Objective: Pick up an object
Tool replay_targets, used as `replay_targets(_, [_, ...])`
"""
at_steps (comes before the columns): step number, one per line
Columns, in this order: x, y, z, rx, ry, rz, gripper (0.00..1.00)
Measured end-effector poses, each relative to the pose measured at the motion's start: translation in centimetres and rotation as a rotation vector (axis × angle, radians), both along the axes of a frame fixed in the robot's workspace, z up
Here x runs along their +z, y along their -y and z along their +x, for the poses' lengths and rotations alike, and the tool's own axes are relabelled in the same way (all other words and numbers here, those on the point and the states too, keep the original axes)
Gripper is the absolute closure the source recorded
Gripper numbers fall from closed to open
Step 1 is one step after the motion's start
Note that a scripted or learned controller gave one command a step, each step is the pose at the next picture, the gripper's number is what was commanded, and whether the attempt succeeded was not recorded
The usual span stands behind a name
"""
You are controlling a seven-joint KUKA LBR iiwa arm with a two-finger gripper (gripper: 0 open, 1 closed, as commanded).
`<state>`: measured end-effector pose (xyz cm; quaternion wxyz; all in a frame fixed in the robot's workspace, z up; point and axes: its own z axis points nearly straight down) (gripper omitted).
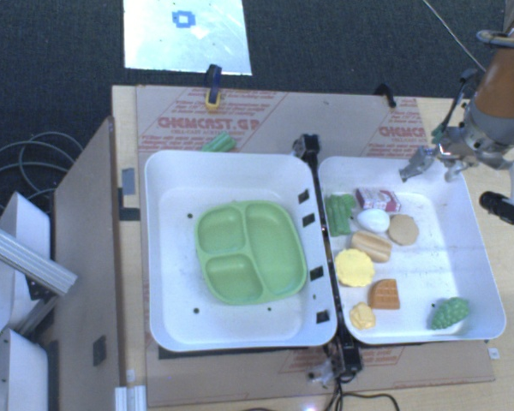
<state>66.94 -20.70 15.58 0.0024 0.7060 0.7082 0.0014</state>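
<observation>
The left bin (pixel 167 255) holds a green divided tray (pixel 250 252) near its middle. The right bin (pixel 471 255) carries the toy foods: a green leafy piece (pixel 340 210) by its left wall, a red-and-white packet (pixel 376 199), a white egg (pixel 374 221), a tan round (pixel 403 229), a bread roll (pixel 373 246), a yellow piece (pixel 355 267), a brown slice (pixel 384 294), a small yellow lump (pixel 361 316) and broccoli (pixel 449 312) at the near right. The gripper (pixel 435 163) hovers over the bin's far right edge, fingers spread wide, nothing between them.
</observation>
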Motion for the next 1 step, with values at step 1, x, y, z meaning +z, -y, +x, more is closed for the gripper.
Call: replay_targets(1, [-7.13, -0.12, -2.36, -0.004, 0.002, 0.003, 0.0])
